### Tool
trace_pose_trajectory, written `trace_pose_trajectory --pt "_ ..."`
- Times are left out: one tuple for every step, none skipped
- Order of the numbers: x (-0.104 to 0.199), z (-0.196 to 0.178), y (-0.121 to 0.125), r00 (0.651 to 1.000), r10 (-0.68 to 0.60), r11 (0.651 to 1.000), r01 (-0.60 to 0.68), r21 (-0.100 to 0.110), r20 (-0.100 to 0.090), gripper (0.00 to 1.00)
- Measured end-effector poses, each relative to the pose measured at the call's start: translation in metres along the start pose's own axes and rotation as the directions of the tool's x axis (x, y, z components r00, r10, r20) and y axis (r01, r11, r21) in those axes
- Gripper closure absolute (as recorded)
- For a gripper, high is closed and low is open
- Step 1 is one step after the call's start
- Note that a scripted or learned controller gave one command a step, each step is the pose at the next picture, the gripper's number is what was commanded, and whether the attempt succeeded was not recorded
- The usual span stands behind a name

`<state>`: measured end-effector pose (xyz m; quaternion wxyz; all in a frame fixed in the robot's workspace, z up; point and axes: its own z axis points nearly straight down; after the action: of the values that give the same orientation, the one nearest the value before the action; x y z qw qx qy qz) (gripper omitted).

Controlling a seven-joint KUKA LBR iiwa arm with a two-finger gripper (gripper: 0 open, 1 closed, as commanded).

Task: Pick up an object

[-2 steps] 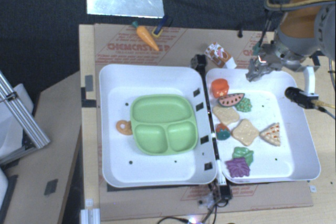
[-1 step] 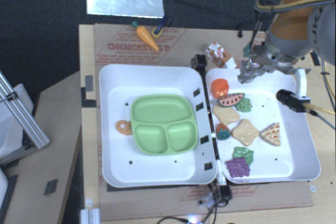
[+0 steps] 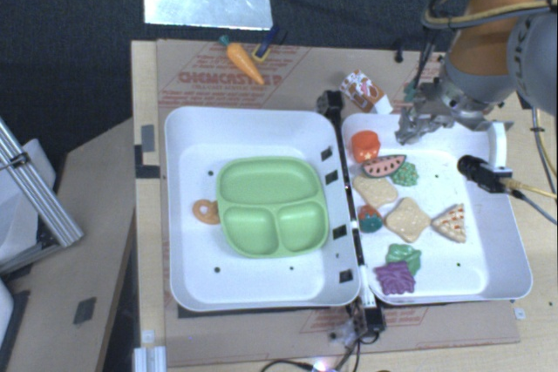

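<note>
I see the claw (image 3: 412,131) in the upper right of the frame, hanging over the far edge of the right bin (image 3: 506,266). Whether it is wide or narrow I cannot tell — the view there is too dark and blurred. Just below it lie an orange-red piece (image 3: 365,144) and a watermelon slice (image 3: 384,165). Lower in the same bin are a toast slice (image 3: 406,219), a pizza slice (image 3: 451,223) and purple grapes (image 3: 395,278). The left bin (image 3: 187,187) carries a green divided plate (image 3: 269,206) — a small pretzel (image 3: 206,212) lies beside it.
</note>
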<state>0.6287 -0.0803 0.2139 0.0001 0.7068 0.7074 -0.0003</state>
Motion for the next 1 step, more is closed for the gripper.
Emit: trace_pose_trajectory --pt "-0.0026 -0.0213 -0.0017 1.0 0.0 1.0 0.0 -0.004 0.0 1.0"
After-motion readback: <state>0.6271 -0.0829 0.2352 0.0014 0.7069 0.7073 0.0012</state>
